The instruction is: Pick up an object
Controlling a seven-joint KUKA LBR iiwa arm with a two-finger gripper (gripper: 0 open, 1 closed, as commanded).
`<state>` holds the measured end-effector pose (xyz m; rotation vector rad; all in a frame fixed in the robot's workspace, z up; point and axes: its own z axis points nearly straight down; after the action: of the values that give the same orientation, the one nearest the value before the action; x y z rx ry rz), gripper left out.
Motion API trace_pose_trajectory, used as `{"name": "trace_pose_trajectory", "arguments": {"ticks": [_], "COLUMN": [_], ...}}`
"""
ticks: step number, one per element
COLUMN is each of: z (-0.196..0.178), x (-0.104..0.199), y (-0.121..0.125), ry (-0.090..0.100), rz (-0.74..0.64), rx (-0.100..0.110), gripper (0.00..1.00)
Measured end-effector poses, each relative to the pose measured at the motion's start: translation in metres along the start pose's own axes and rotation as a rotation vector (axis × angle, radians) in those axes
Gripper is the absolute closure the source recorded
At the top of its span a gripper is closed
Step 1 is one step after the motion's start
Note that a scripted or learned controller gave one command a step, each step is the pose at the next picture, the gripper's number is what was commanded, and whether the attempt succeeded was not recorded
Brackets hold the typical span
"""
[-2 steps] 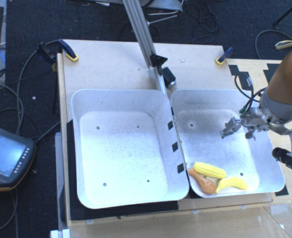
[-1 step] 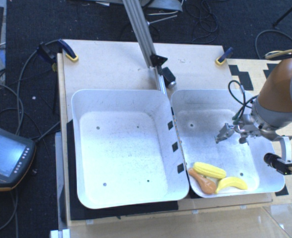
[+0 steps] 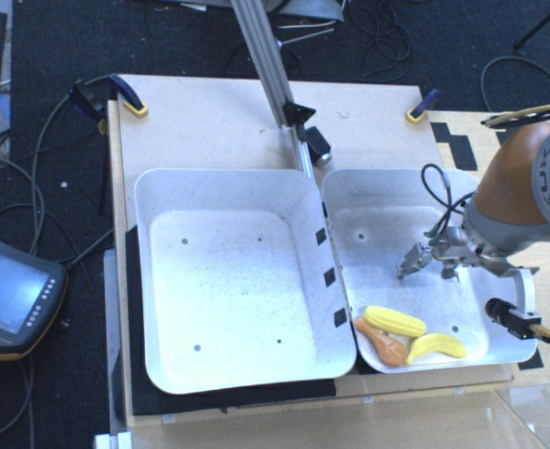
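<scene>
Grey gripper (image 3: 415, 265) over right bin (image 3: 369, 204) — fingers' state can't tell, too small/blurred — arm cut off at edge.

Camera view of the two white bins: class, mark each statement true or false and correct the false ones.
1. The yellow corn-shaped toy lies in the right white bin. True.
2. The yellow banana-shaped toy lies in the left white bin. False: it lies in the right bin.
3. The orange carrot-shaped toy lies beside the corn toy. True.
4. The hand grips the banana toy. False: it hovers apart, above the toys.
</scene>
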<state>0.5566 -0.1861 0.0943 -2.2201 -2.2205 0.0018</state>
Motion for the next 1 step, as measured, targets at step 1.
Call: {"name": "trace_pose_trajectory", "arguments": {"ticks": [1], "z": [-0.0115], "x": [-0.0002], "y": [0.0007], "ry": [-0.001], "rz": [0.0], "rx": [-0.002], "gripper": [1.0]}}
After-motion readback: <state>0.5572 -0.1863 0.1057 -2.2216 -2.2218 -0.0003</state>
